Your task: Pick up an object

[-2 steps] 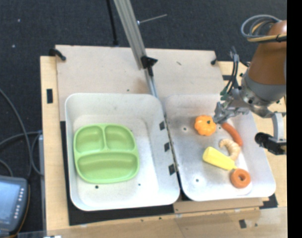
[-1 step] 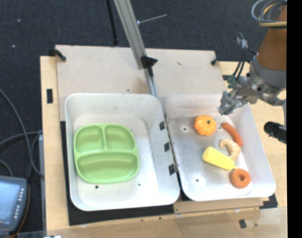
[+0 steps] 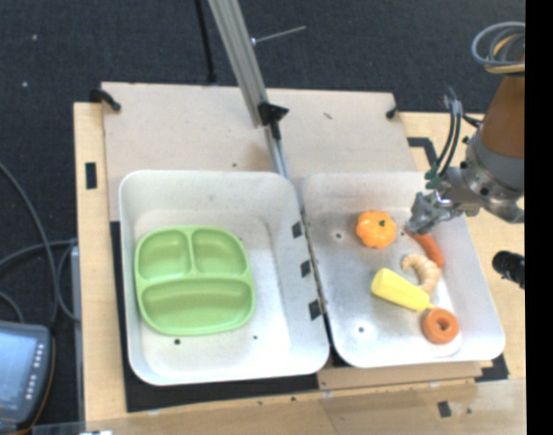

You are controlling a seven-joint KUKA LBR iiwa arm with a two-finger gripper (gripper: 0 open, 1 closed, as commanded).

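A pale wooden desk [image 3: 349, 116] stands on dark carpet [image 3: 95, 25] and carries 2 white bins. The left bin [image 3: 276, 333] holds a green divided plate [image 3: 195, 277]. The right bin [image 3: 349, 333] holds an orange pumpkin toy [image 3: 376, 229] at 12 o'clock, a carrot [image 3: 429, 248] at 2 o'clock, a yellow corn piece [image 3: 399, 290] at centre and a donut [image 3: 440, 325] at 5 o'clock. The arm [image 3: 503, 143] reaches in from 3 o'clock, with its gripper [image 3: 423, 219] low, just above the carrot's top end; whether it is wide or narrow cannot be told.
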